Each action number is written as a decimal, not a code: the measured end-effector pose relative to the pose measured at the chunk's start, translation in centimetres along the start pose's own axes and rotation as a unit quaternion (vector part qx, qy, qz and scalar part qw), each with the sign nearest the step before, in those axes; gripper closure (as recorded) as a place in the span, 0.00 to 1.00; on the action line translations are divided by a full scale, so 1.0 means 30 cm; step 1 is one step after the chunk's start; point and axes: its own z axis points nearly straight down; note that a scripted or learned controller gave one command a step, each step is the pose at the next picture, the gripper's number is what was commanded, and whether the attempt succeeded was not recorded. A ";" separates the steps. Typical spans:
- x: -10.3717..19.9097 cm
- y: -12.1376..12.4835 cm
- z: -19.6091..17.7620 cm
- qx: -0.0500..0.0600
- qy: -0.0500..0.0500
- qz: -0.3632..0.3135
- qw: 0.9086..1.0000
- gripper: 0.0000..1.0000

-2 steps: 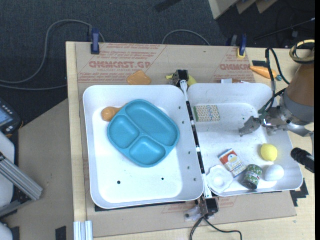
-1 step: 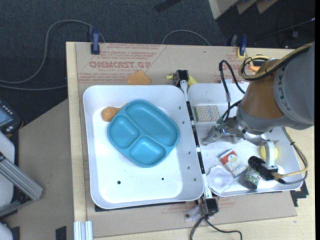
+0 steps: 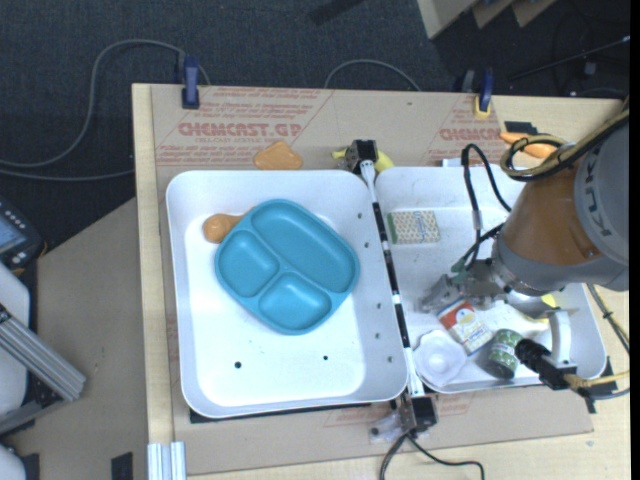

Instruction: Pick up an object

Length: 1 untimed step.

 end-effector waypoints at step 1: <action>0.003 0.008 -0.034 -0.003 -0.001 -0.001 1.000 1.00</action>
